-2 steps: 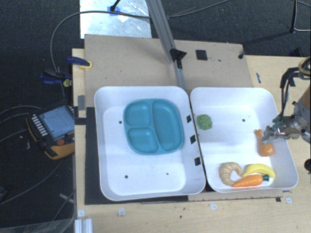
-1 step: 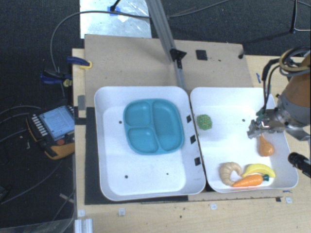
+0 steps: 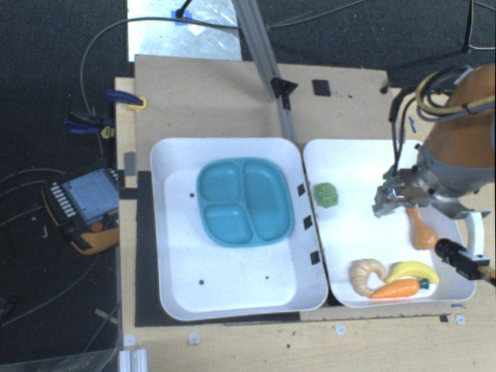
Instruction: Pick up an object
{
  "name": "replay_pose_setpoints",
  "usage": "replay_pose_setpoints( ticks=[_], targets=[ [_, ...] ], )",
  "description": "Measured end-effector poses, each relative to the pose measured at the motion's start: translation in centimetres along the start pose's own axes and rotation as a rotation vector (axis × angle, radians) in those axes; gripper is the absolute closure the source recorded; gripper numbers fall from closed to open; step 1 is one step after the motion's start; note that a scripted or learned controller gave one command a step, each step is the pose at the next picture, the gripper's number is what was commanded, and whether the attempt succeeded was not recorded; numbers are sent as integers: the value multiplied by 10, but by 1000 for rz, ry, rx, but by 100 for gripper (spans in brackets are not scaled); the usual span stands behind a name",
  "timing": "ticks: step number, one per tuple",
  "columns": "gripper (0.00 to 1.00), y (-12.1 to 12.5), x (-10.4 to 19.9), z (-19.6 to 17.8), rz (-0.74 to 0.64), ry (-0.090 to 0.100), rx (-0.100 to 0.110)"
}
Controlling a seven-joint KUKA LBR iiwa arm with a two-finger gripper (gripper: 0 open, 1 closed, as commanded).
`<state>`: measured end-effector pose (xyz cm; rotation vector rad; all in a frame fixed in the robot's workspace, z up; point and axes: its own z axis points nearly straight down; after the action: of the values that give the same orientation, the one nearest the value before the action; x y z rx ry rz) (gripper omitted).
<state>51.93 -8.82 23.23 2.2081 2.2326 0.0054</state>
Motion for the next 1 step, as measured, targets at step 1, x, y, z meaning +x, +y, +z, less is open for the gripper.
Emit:
replay_pose_setpoints(
  ticks=[1],
  targets=[
    [100,0,48,3,0,1,2]
  ],
)
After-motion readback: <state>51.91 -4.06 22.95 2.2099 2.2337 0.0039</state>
